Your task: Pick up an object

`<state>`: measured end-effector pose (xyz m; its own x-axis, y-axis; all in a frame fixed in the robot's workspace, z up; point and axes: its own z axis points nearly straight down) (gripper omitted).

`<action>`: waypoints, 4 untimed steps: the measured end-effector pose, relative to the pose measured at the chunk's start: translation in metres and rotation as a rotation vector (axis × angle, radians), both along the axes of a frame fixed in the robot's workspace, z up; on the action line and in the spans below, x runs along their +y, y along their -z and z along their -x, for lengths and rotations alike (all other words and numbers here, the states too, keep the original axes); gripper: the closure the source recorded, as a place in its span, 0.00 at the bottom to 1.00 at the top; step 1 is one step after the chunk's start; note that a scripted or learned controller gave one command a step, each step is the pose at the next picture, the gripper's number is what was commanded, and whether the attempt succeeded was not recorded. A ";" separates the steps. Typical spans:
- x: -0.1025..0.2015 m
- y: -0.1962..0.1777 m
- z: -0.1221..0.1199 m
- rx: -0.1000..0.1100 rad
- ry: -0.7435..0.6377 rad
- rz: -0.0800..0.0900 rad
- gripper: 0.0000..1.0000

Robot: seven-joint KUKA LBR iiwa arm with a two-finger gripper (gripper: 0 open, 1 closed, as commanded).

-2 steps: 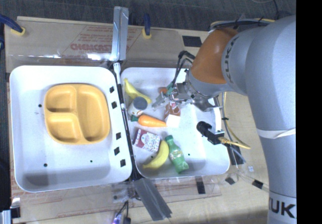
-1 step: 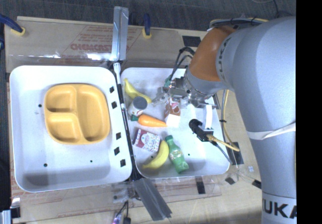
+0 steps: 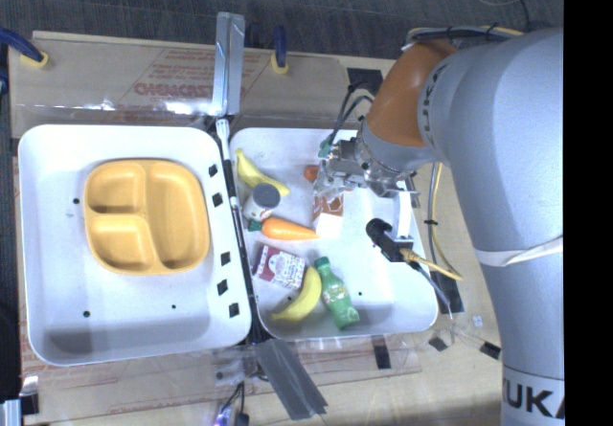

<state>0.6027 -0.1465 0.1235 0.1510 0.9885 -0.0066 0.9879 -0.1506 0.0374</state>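
Care is being needed: the claw (image 3: 330, 187) is hovering over a small white carton (image 3: 329, 222) in the right bin (image 3: 421, 304); its spread cannot be told.

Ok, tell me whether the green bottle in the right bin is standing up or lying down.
Lying down. The green bottle rests on its side on the floor of the right bin, cap pointing toward the carrot, beside a banana.

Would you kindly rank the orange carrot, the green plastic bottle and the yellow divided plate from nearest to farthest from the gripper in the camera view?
1. Orange carrot, just below-left of the gripper, in the right bin.
2. Green plastic bottle, lower down near that bin's front edge.
3. Yellow divided plate, across in the left bin.
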 end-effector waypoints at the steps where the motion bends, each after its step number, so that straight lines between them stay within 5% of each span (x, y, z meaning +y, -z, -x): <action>1: 0.002 -0.077 -0.011 0.037 0.238 -0.017 1.00; 2: 0.002 -0.077 -0.011 0.037 0.238 -0.017 0.00; 3: -0.005 0.024 -0.025 0.040 0.108 -0.016 0.00; 4: -0.003 0.015 -0.026 0.042 0.100 -0.016 1.00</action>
<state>0.6283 -0.1495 0.1089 0.2491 0.9685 0.0007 0.9684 -0.2491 -0.0072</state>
